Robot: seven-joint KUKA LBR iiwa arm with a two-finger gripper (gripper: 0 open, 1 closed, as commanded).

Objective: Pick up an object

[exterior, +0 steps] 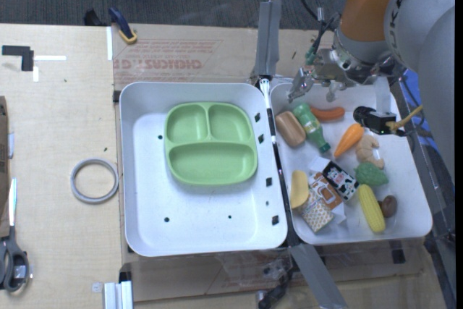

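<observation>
My gripper (316, 88) hangs over the far left part of the right bin (416, 228), its two fingers (297, 87) spread apart and open with nothing between them. Just below it lie a red sausage (330, 112), a green bottle (312, 124) and a brown bread roll (289, 129). Further right are an orange carrot (349, 139), a beige ginger piece (368, 150) and a green leafy toy (371, 174). A corn cob (372, 207), a brown nut-like piece (389, 206), snack packets (327, 193) and a yellow slice (299, 189) fill the bin's near part.
The left bin (137, 177) holds a green divided plate (210, 143). A tape ring (95, 179) and scissors (13, 260) lie on the bench to the left. A grey post (268, 40) stands between the bins at the back. The arm (405, 3) covers the upper right.
</observation>
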